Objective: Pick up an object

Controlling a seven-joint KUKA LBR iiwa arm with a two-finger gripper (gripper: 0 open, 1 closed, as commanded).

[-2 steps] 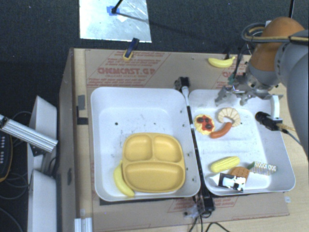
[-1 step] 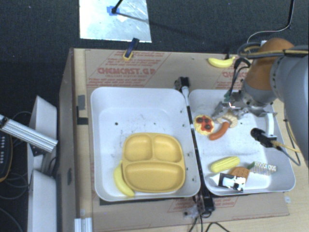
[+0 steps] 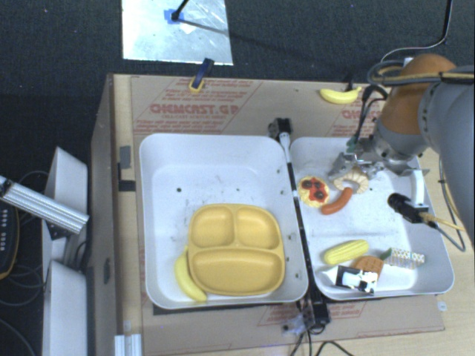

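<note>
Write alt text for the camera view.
A grey arm's gripper hangs over the right bin, above a toy hot dog and small pizza. The left bin holds a yellow divided tray and a banana.

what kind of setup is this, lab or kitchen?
Likely a robot test lab: a grey arm over two white bins holding toy food such as a yellow divided tray, on a cardboard-covered bench.

A: The arm [image 3: 438,110] at three o'clock is cut off by the right edge, and its wrist covers the gripper [image 3: 355,163]; finger state can't be read.

B: At five o'clock, the small black-and-white item [image 3: 358,278] is too small to identify.
</note>
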